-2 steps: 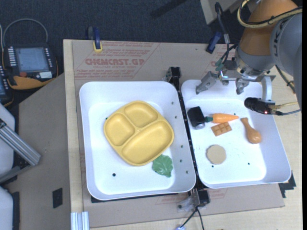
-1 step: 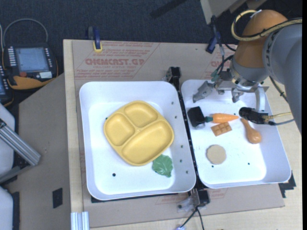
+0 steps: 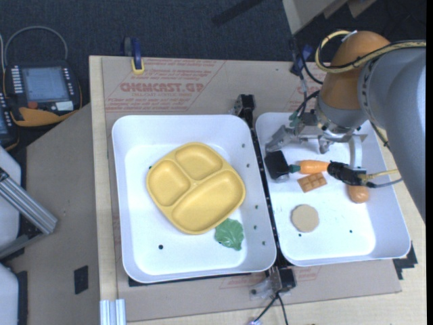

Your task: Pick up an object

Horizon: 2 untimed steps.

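Note:
My gripper [image 3: 310,168] hangs over the back of the right bin [image 3: 379,239], its black fingertips [image 3: 276,164] spread wide apart. An orange carrot [image 3: 313,166] lies on the bin floor between the two tips, roughly in line with them. The view does not show the tips squeezing it. Just in front of the carrot lies a small brown waffle piece [image 3: 312,182]. An orange lump [image 3: 358,194] sits by the right fingertip. A round tan cookie [image 3: 305,218] rests nearer the front.
The left bin [image 3: 135,249] holds a yellow divided plate [image 3: 196,188] with a green leafy piece [image 3: 230,233] at its front right corner. The grey arm with its orange band [image 3: 352,66] reaches in from the upper right. A teach pendant [image 3: 42,90] lies far left.

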Tool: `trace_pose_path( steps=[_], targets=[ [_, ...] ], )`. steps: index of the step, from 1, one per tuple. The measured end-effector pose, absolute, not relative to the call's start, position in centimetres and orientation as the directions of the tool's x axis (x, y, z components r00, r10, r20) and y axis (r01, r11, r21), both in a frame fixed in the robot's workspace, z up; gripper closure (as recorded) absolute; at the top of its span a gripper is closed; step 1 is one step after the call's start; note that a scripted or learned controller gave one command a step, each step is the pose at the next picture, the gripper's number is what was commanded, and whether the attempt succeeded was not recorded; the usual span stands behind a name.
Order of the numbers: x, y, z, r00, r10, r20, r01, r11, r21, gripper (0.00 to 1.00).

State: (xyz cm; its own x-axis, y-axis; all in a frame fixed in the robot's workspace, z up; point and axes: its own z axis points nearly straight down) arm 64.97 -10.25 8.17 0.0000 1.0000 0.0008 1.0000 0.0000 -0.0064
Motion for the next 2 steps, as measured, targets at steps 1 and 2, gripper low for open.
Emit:
trace_pose_path(
  steps=[1, 2],
  targets=[
    [65.2, -10.3, 9.6, 0.0, 1.0, 0.0, 1.0, 0.0, 0.001, 1.0],
    [64.5, -10.9, 15.0, 0.001, 1.0, -0.002, 1.0, -0.001, 0.006, 1.0]
  ],
)
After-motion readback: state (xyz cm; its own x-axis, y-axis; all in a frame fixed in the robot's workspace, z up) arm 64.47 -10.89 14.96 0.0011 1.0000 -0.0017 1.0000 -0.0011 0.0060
